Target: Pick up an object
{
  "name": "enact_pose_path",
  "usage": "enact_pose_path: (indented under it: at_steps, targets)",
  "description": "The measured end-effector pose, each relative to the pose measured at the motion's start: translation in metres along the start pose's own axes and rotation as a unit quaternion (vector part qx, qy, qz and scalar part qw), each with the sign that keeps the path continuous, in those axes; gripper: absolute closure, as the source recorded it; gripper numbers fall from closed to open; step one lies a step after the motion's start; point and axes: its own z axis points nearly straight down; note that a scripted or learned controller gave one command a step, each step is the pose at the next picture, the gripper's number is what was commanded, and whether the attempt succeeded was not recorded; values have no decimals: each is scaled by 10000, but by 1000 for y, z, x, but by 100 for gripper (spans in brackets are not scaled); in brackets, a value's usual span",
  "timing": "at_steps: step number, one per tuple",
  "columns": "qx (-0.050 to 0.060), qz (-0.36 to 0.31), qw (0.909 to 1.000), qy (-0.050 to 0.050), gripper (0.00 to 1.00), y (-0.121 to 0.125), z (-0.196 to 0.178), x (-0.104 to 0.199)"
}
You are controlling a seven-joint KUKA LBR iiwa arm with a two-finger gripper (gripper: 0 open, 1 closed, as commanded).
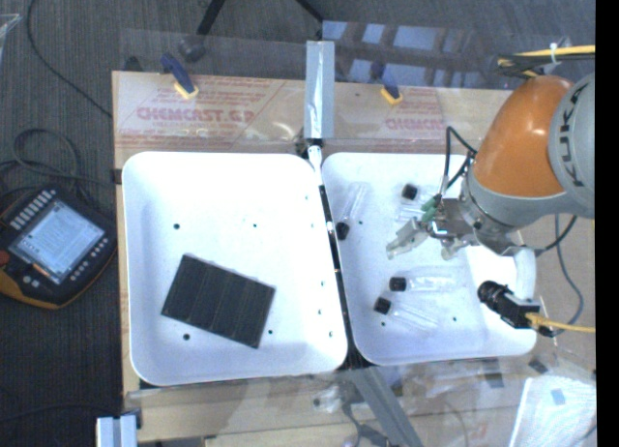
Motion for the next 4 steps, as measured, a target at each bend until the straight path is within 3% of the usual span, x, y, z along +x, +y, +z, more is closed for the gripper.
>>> enact_pose_path:
  at_steps: [1, 2, 3, 4]
  targets:
    - [-75, 146, 9999, -19, 0, -18, 100, -52]
    - [-107, -398, 9991, -34, 0, -32, 99, -83]
    - [-127, -399, 9991, -31, 100, -30, 88, -83]
    - [-113, -401, 9991, -26, 0, -31, 89, -83]
